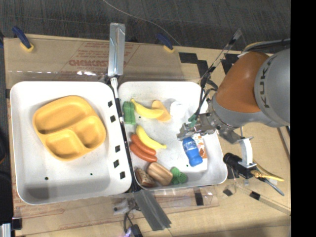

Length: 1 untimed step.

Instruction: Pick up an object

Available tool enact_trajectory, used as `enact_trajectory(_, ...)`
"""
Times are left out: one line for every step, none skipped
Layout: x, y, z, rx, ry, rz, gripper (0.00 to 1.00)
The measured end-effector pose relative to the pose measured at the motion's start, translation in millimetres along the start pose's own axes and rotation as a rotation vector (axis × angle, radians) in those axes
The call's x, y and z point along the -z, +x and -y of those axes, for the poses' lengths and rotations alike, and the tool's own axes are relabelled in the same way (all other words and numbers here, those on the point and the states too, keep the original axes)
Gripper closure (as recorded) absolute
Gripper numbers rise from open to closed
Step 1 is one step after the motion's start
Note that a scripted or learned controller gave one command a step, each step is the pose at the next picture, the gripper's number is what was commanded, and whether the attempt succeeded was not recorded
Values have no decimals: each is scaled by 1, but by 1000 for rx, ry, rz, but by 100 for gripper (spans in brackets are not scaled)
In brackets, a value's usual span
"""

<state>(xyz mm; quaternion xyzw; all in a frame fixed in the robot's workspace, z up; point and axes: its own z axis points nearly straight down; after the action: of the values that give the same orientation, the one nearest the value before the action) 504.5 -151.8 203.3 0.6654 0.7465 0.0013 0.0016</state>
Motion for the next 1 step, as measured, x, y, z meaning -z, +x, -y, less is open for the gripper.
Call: enact_trajectory(8,-12,5,153,4,0,100)
